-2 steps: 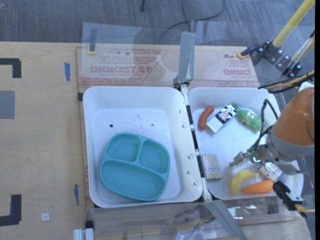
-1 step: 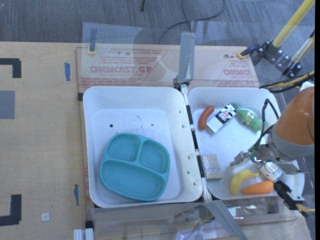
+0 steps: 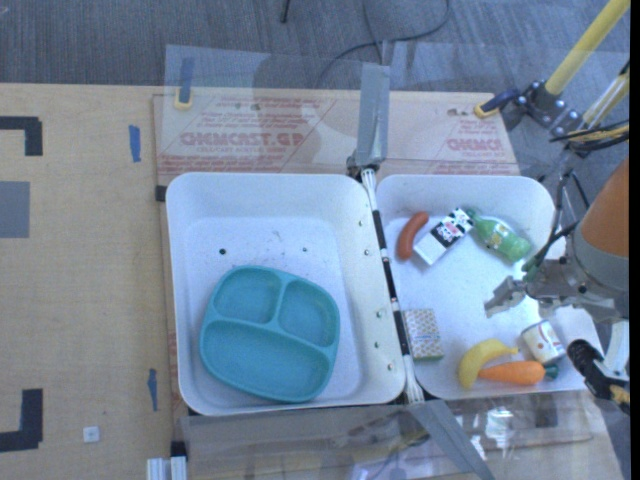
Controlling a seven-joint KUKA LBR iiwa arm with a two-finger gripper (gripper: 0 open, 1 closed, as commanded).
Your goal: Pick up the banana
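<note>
The yellow banana (image 3: 480,359) lies in the right bin (image 3: 455,186) near its front edge, curved, with an orange carrot (image 3: 512,373) touching its right side. My gripper (image 3: 520,296) hangs over the right part of that bin, up and to the right of the banana and apart from it. Nothing shows held in it. A small white cup with a label (image 3: 542,341) sits just below the gripper, beside the carrot.
The right bin also holds a red sausage (image 3: 411,235), a black-and-white carton (image 3: 445,235), a green bottle (image 3: 500,237) and a small patterned box (image 3: 424,332). A teal divided plate (image 3: 269,333) lies in the left bin (image 3: 260,193). Yellow poles and cables stand at the back right.
</note>
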